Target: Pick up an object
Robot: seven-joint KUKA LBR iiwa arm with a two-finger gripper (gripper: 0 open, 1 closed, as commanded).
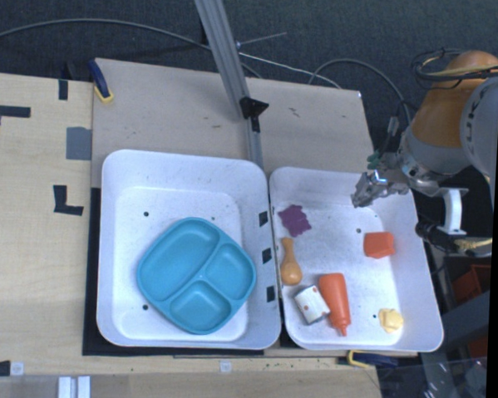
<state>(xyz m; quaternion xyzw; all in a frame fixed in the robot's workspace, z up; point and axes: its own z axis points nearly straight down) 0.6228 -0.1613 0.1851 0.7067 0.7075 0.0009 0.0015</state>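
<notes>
My gripper point(367, 192) hangs over the far right part of the right bin point(413, 236), above its back wall area, with nothing visible between its fingers. In that bin lie a purple flat piece point(294, 219), an orange-red block point(379, 244), a tan wooden peg-like toy point(290, 264), an orange carrot-shaped toy point(336, 300), a small white cube point(311, 305) and a small yellow toy point(390, 319). The orange-red block is the closest object, a little below and to the right of the gripper.
The left bin point(114, 228) holds a blue divided plate point(196, 274). A grey metal post point(227, 51) slants up from between the bins at the back. Cables run across the bench behind the bins. The arm's orange band point(454, 97) is at the upper right.
</notes>
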